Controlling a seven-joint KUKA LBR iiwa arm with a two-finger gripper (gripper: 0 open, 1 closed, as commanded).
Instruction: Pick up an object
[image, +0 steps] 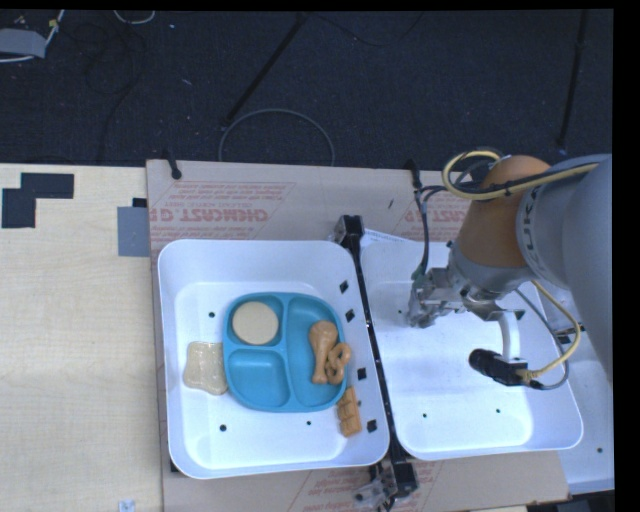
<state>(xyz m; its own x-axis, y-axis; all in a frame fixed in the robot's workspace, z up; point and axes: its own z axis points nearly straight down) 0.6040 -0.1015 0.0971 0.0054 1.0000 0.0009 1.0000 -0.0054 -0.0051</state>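
My gripper (422, 310) hangs low over the back left part of the right bin (470, 430), close to the divider between the bins. Nothing shows in its grasp. In the left bin (190, 290) lies a blue divided plate (262, 385). A round tan biscuit (254, 322) sits in the plate's back left section and a twisted brown pastry (327, 352) in its right section. A pale bread slice (205, 367) lies just left of the plate. A small brown piece (349, 412) rests at the plate's front right corner.
The grey arm with its orange band (505, 215) covers the back right of the right bin. A black part on a cable (498, 366) hangs over the middle of that bin. A black clamp (349, 232) holds the divider at the back.
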